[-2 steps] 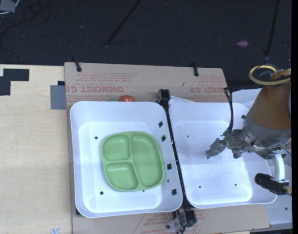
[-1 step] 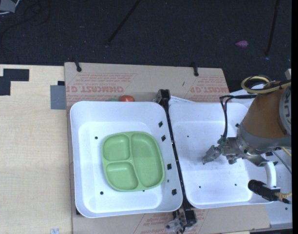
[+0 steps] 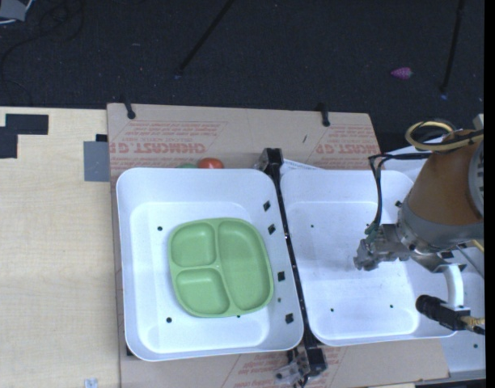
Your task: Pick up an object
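Two white bins (image 3: 142, 217), one green divided plate (image 3: 221, 267), one tool (image 3: 367, 256)

Definitely a robotics lab or test cell, not anyone's kitchen. Two shallow white bins (image 3: 199, 342) sit side by side on a sheet of printed cardboard (image 3: 231, 136) laid across a pale wooden bench (image 3: 45, 257). A grey KUKA arm (image 3: 446, 192) with an orange band reaches in over the right edge. Loose black cables (image 3: 207, 27) trail across the dark carpet beyond the bench's far edge, and black tape patches (image 3: 17, 132) mark its far left corner.
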`<state>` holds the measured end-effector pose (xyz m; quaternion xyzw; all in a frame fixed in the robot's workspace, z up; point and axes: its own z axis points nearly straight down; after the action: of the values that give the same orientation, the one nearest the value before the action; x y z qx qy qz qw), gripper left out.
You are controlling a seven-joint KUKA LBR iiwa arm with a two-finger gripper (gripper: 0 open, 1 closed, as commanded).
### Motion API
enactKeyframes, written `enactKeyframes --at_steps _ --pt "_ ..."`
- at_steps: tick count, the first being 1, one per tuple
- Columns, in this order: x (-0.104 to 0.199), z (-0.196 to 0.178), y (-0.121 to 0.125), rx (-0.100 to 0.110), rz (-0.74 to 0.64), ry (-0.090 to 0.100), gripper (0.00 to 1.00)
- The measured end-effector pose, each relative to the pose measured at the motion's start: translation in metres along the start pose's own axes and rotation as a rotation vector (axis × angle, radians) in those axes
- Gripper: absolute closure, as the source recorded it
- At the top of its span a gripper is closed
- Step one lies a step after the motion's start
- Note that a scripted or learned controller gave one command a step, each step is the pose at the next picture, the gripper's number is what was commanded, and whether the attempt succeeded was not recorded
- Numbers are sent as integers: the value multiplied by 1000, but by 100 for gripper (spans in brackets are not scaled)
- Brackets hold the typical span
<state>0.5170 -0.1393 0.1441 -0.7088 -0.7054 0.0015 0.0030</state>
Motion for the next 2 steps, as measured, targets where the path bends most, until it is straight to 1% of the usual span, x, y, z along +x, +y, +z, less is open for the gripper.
enactKeyframes --at_steps 1,2 --pt "-4 -50 -10 -6 0 -2 100" --pt "-5 -63 -10 -5 -2 -2 100"
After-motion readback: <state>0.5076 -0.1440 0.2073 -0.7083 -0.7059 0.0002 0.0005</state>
